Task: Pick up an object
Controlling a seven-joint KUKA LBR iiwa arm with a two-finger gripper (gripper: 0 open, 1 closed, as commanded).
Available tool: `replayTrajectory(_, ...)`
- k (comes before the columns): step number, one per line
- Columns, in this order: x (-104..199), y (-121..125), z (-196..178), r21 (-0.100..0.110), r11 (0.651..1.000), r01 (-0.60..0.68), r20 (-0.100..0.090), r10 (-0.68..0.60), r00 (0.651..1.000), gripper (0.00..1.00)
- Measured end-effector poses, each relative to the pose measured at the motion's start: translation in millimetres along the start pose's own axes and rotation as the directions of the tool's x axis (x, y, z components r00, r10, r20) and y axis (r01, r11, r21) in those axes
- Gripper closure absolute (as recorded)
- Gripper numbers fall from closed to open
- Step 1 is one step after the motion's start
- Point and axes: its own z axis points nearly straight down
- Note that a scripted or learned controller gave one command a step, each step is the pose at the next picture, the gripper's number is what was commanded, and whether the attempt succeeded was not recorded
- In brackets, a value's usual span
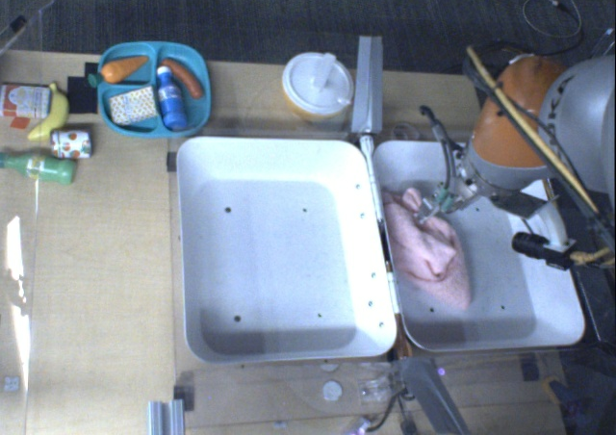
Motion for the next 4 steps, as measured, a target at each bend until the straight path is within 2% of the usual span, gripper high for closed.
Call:
replayTrajectory(1,0,0,0,0.0,1.0,0.0,0.001,0.0,1.0,0.0)
replayTrajectory(2,14,1,-87,0.016,0.995,0.098,-0.013,-0.098,0.995,0.0)
replayTrajectory(3,8,-36,2,0.021,0.999,0.048,-0.015,-0.048,0.999,0.0)
replayTrajectory(4,-1,-29,21,0.011,0.98,-0.199,-0.005,0.199,0.98,0.0)
